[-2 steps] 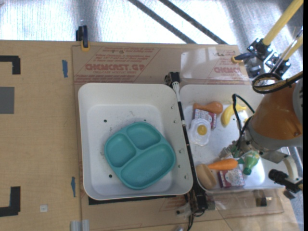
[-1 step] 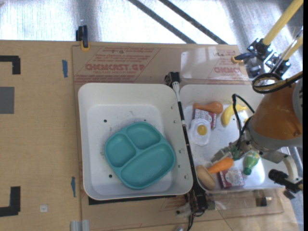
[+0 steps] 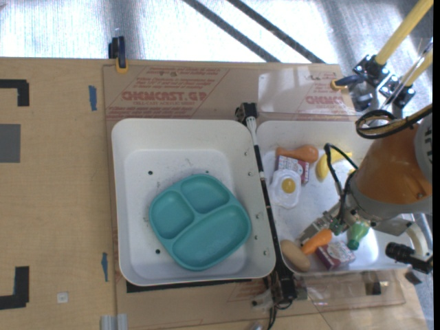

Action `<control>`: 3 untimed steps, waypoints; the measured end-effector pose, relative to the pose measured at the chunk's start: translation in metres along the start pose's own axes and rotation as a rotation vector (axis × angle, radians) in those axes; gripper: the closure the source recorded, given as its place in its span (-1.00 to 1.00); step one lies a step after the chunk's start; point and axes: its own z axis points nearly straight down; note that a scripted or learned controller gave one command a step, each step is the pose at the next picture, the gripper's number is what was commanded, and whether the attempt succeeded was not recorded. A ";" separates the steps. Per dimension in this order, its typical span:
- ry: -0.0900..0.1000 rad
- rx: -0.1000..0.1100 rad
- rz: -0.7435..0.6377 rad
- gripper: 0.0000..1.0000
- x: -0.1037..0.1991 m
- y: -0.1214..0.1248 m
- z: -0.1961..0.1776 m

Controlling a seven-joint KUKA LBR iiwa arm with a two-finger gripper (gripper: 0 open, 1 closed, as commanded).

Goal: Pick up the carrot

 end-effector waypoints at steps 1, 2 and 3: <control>-0.018 -0.013 0.004 1.00 -0.005 0.003 -0.012; -0.016 -0.011 0.004 -1.00 -0.004 0.002 -0.011; -0.022 -0.018 0.007 1.00 -0.005 0.005 -0.022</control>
